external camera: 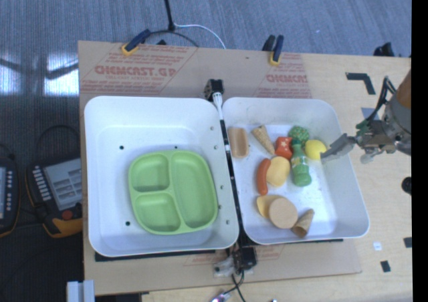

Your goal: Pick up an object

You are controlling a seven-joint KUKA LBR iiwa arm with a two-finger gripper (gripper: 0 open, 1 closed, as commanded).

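Observation:
The right bin (pixel 348 220) holds several toy foods: a tan bread slice (pixel 237 141), a cone (pixel 263 138), a red pepper (pixel 283 147), broccoli (pixel 299 134), a yellow lemon (pixel 314 149), a green bottle (pixel 301 172), a yellow fruit (pixel 277 171), an orange carrot (pixel 263 177), a round tan disc (pixel 282 212) and a second cone (pixel 304 222). My gripper (pixel 346 154) hangs over the bin's right side, just right of the lemon. It is open, with nothing between its fingers; one fingertip (pixel 329 152) nearly reaches the lemon.
The left bin (pixel 107 127) holds a green divided plate (pixel 174 192). A black connector (pixel 215 88) sits at the back where the bins meet. Clamps (pixel 273 50) hold the cardboard bench top. A bare strip of bin floor lies along the right bin's right wall.

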